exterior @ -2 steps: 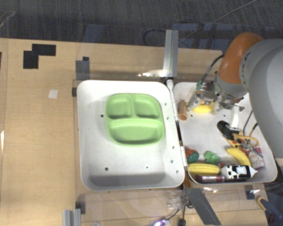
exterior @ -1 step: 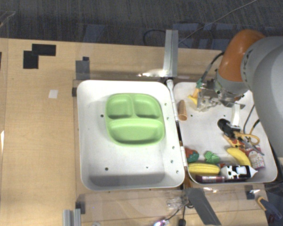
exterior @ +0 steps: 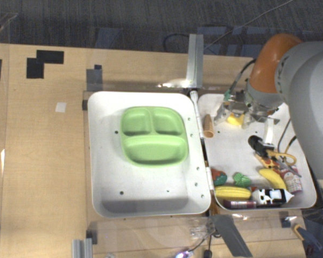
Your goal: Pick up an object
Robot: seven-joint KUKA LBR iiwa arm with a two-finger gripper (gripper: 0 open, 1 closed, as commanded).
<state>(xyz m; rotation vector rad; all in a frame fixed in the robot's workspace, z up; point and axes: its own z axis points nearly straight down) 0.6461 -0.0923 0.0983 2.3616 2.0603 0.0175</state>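
- Your claw (exterior: 236, 113) hung low over the right bin's (exterior: 226, 149) upper part, right of frame centre; I could not tell its state.
- A small yellow object (exterior: 234, 120) lay directly beneath it.
- The left bin (exterior: 102, 144) held a green tray (exterior: 152, 134).

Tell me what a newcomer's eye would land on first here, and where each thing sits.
The green tray stands out first, lying by itself in the middle of the left bin. Next comes the grey arm with its orange band, reaching in from the right with its gripper low over the far end of the right bin, just above a small yellow object. Last, the toy clutter along that bin's near edge, led by a corn cob and a banana.
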